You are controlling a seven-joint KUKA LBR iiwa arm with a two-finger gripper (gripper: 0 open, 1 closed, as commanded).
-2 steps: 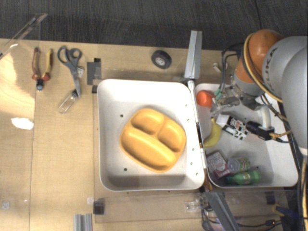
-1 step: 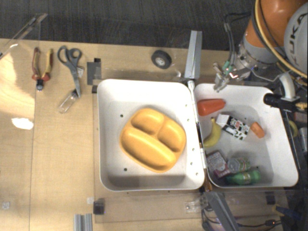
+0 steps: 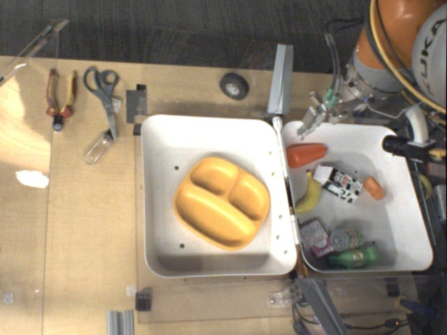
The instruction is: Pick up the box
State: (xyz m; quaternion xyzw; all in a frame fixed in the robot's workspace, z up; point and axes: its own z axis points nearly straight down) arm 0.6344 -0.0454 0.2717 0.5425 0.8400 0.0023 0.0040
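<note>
The arm (image 3: 401,26) comes in from the far right, and its gripper (image 3: 318,114) hangs over the far left corner of the right bin (image 3: 408,208). The fingers stand a little apart and nothing is between them. The box (image 3: 342,183), white and black with some red, lies flat in the middle of this bin, well apart from the gripper on its near side. A banana (image 3: 309,194) lies just left of the box, and a carrot (image 3: 305,154) lies farther back, near the gripper. A small orange piece (image 3: 374,188) is just right of the box. At the near side lie a packet (image 3: 314,236), a can (image 3: 344,239) and a green bottle (image 3: 353,257). The left bin (image 3: 160,187) holds a yellow bread-shaped thing (image 3: 221,202). On the bench (image 3: 70,222), far left, lie scissors (image 3: 105,93) and pliers (image 3: 59,96).
</note>
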